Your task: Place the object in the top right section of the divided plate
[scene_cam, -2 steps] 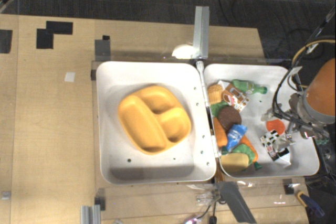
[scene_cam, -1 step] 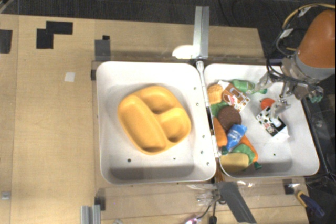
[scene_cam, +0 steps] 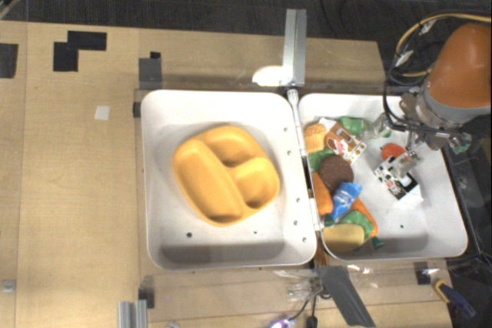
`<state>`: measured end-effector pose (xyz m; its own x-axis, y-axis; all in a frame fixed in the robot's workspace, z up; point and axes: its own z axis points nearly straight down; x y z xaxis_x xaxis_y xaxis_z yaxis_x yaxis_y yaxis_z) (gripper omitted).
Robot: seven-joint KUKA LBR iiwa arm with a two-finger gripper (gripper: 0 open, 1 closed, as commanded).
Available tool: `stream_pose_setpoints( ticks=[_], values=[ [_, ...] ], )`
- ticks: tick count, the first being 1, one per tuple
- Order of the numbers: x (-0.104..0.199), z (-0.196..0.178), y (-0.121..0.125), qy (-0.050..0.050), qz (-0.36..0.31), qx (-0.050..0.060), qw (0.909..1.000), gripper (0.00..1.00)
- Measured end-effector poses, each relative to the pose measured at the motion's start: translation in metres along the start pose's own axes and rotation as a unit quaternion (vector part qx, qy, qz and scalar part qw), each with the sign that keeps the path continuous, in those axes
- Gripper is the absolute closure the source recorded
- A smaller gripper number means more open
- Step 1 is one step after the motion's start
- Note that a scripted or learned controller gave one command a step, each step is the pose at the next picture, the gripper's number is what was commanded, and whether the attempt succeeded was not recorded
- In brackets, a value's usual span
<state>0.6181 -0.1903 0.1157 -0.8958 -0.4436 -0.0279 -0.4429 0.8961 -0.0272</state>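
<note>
Pick step, nothing on the yellow divided plate (scene_cam: 224, 173) yet: gripper (scene_cam: 405, 157) sits low in the bin right of the plate, over a small white/black/red item (scene_cam: 397, 179), grip state can't tell, next needs a confirmed hold & lift w/ carry leftward.
</note>
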Motion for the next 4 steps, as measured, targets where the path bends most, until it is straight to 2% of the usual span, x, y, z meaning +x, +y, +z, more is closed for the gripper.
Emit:
stream_pose_setpoints(
  ticks=[1, 2, 3, 4],
  values=[
    [-0.051, -0.028, -0.022, 0.005, -0.188, -0.012, 0.9822, 0.00],
    [-0.046, -0.046, -0.031, 0.003, -0.350, -0.014, 0.9366, 0.00],
    [-0.023, 0.002, -0.027, 0.006, -0.224, -0.013, 0.9745, 0.00],
    [0.006, -0.058, -0.014, 0.004, -0.374, -0.014, 0.9274, 0.00]
  ],
)
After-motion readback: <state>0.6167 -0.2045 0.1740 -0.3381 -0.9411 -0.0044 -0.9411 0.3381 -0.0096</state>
